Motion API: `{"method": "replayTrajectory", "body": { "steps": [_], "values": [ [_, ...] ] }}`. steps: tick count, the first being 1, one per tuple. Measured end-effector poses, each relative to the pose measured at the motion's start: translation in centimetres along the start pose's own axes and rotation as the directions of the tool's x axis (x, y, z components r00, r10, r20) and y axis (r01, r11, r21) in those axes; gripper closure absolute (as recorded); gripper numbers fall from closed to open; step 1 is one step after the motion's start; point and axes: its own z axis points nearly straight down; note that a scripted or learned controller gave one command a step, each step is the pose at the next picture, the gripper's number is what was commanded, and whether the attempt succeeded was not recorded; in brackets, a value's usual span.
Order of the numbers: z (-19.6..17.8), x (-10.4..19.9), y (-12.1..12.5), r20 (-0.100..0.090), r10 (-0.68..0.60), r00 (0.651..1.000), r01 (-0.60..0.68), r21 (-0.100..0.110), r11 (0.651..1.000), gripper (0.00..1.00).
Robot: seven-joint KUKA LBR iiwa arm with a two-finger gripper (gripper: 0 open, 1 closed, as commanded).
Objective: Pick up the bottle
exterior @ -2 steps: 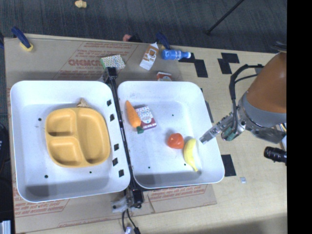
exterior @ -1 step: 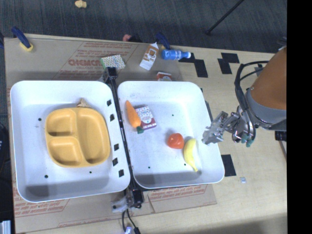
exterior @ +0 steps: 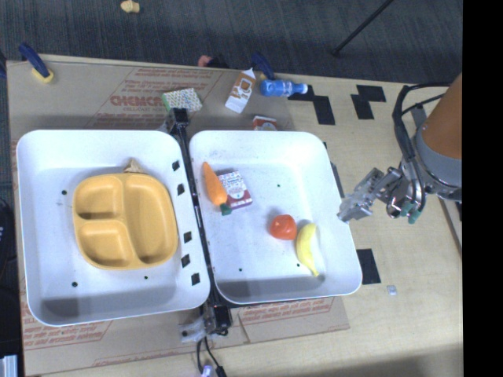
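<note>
The gripper (exterior: 355, 208) is hanging just past the right rim of the right bin (exterior: 330, 163), over the bench (exterior: 409, 312) rather than over the bin floor. Nothing is sitting between its fingers, and whether they are spread or pressed together cannot be told at this angle (they are showing as one pale, blurred cluster). The grey arm (exterior: 440, 144) with its orange band is reaching in from the right edge.

The bottle (exterior: 281, 89), blue and lying on its side, is resting on the bench beyond the far edge of the right bin, well apart from the gripper. Just beside it to the left a small carton (exterior: 240, 91) is lying, and farther left a patterned packet (exterior: 182, 99).

Inside the right bin a carrot (exterior: 214, 184) is lying near the left wall, with a small snack pack (exterior: 235, 188) touching or nearly touching its right side. Toward the near right corner a tomato (exterior: 283, 226) is sitting just beside a banana (exterior: 306, 247).

The left bin (exterior: 31, 234) is holding a yellow divided plate (exterior: 124, 218) (three compartments), sitting roughly in its middle.
</note>
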Motion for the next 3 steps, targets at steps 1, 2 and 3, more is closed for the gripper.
{"method": "replayTrajectory", "body": {
  "steps": [1,2,3],
  "values": [
    [-1.1,-0.1,0.0,0.002,-0.003,1.0,0.003,0.001,1.0,1.0],
    [11.0,0.1,0.0,-0.004,0.198,0.98,-0.198,0.0,0.98,1.0],
    [8.4,0.0,0.0,-0.001,0.433,0.901,-0.433,0.0,0.901,1.0]
  ]
}}
